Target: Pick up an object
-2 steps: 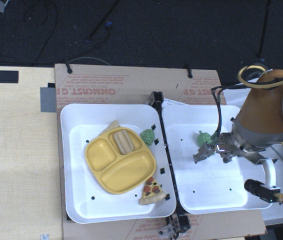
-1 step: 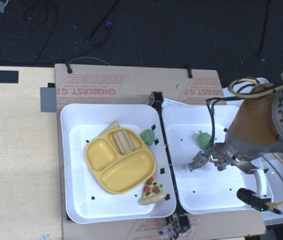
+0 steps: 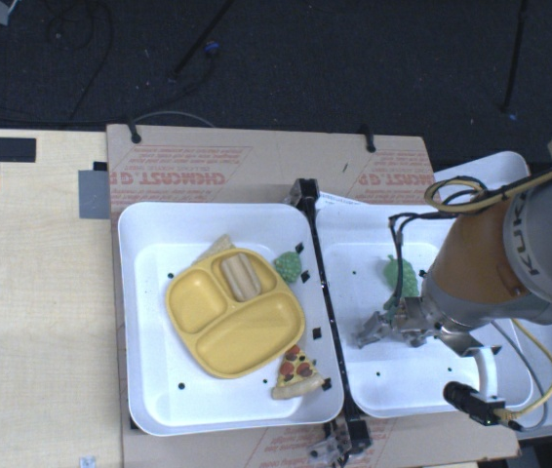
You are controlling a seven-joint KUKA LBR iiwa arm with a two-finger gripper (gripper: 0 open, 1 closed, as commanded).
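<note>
The claw (image 3: 378, 328) sits low in the right bin (image 3: 364, 398), nothing visibly held; whether its jaws are apart I cannot tell. The green toy (image 3: 403, 277) at its 1 o'clock looks ungrasped, so the pick remains.

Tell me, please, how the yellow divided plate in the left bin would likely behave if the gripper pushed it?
The yellow divided plate lies flat and broad, so it would probably slide, not tip. It looks like rigid plastic, likely light. The bread-like piece in one compartment might shift.

1. Left bin (image 3: 149, 261) holds a yellow divided plate (image 3: 235, 312), a pizza slice (image 3: 296, 375) and a green toy (image 3: 289, 264).
2. The arm's gripper (image 3: 385, 327) hangs low over the right bin (image 3: 374, 398), just beside a green object (image 3: 403, 278).
</note>
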